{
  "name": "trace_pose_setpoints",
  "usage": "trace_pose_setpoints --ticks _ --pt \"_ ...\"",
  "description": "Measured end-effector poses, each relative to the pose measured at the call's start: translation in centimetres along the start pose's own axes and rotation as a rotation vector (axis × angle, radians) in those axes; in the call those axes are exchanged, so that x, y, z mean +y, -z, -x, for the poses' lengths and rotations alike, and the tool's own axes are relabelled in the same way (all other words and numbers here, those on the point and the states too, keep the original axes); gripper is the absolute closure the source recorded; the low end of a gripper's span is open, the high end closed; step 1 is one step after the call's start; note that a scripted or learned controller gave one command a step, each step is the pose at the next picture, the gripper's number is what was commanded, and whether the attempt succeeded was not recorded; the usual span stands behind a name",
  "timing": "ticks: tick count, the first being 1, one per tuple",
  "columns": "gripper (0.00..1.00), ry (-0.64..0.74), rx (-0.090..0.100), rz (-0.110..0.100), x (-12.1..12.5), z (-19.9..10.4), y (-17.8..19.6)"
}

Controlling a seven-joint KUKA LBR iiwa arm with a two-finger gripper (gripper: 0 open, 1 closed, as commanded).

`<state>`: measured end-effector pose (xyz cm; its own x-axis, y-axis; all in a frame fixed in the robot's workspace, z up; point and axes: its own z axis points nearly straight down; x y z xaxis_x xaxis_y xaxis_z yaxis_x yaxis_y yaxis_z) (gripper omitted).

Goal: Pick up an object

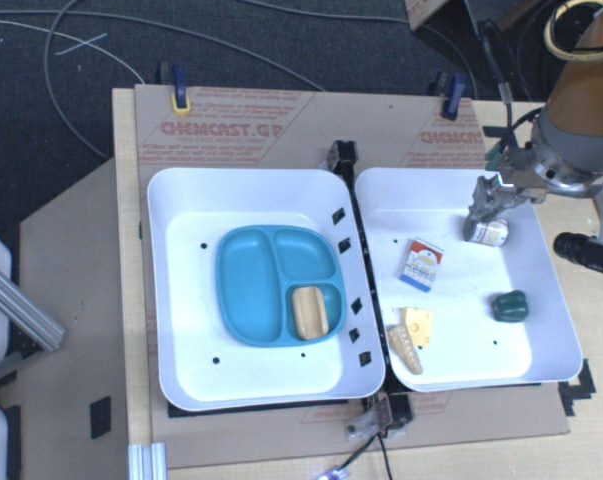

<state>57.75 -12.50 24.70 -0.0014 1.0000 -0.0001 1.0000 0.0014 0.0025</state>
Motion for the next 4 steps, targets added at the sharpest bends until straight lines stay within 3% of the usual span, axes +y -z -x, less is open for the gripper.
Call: trace_pose_setpoints --ticks 3,4 --pt "1.00 0.004 0.002 -0.006 1.0 -14.1 -1.2" --pt "1.00 0.005 0.003 -0.007 0.0 -19.7 -2.2"
